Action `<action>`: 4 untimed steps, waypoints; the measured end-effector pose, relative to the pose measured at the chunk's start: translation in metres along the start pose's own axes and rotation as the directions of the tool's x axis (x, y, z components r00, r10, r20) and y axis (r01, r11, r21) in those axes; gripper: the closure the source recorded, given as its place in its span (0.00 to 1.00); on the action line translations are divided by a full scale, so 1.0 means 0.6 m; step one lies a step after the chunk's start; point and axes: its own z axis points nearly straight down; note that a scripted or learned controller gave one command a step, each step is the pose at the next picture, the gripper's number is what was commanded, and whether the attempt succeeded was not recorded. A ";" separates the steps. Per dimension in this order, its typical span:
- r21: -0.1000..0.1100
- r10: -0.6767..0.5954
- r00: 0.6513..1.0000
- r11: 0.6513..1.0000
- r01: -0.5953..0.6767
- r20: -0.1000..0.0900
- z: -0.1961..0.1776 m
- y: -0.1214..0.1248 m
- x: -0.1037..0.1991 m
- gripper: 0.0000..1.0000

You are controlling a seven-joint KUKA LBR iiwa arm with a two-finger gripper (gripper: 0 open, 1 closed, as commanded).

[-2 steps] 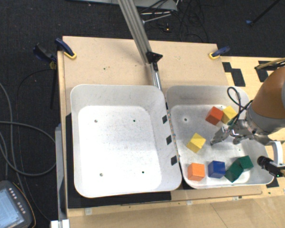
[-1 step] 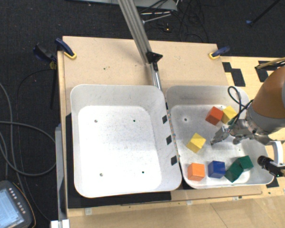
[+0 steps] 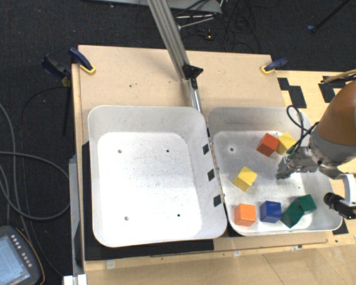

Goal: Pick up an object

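Note:
The right bin [image 3: 228, 136] holds several blocks. An orange-red block [image 3: 267, 144] and a yellow block [image 3: 285, 142] lie side by side near its far right. Another yellow block [image 3: 245, 178] sits mid-bin. Along the front lie an orange block [image 3: 245, 214], a blue block [image 3: 271, 211] and two green blocks [image 3: 299, 210]. My gripper [image 3: 284, 172] hangs low over the bin floor, right of the middle yellow block and just below the far yellow one. I see no block between its tips.
The left bin [image 3: 145, 174] lies beside the right one, with a black-marked divider edge between them. A slanted metal pole [image 3: 169, 31] crosses the bench's back. Clamps sit at the board's far corners. Cables and a pendant lie on the floor at left.

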 end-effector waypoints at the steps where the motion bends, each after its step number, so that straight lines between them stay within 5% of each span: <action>1: -0.003 -0.003 1.000 1.000 0.003 0.001 -0.083 -0.011 0.009 1.00; 3: -0.005 -0.004 1.000 1.000 0.004 0.002 -0.251 -0.018 0.008 1.00; 4: 0.001 -0.010 1.000 1.000 0.010 -0.002 -0.252 -0.010 0.103 1.00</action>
